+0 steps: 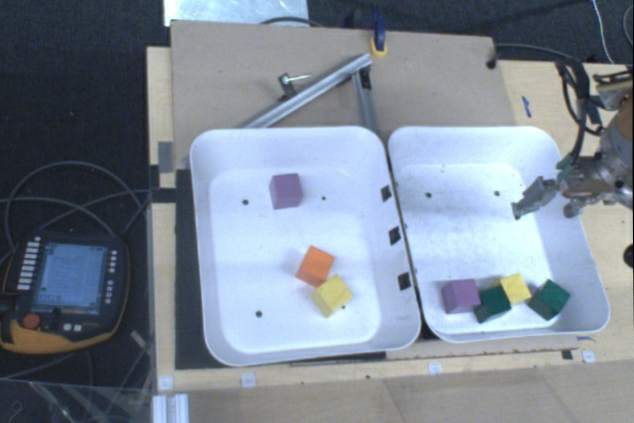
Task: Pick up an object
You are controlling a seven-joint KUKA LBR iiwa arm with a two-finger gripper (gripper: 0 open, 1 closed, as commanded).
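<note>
Hovering over right bin [555,149], pincer [528,201] grip state unclear; should drop straight onto purple cube [460,294], avoiding neighbours.

A single fixed camera looks down at a slant from well above the bench [446,64], far enough to take in both white bins [208,213], the dark floor around them, and the arm's end at the right edge.

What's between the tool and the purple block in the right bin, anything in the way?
Nothing visible. The tool sits over the right bin's far right side, and the purple block lies near the front wall. Bare white floor lies between them. A dark green block touches the purple block's right side, which may crowd a grasp.
</note>
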